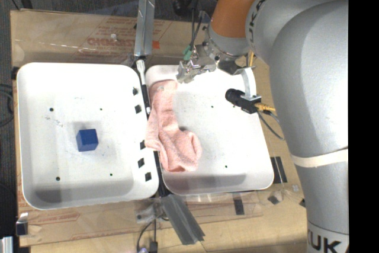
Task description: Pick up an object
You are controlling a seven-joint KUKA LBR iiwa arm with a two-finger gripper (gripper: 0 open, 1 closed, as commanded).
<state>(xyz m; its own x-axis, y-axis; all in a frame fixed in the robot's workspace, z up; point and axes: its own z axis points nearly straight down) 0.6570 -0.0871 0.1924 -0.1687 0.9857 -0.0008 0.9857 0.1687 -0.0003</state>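
the tool (185, 72) hovers at the right bin's (249, 151) far left corner, touching the pink cloth's (170, 130) top end, though i cannot tell its grip state.

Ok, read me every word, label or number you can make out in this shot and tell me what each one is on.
"UKA" in dark letters, part of a brand name, on the grey arm just below its orange band.
"UK", again cut off, on the arm's base at the bottom right.
Red print on the brown cardboard behind the bins: too faint and blurred to read.
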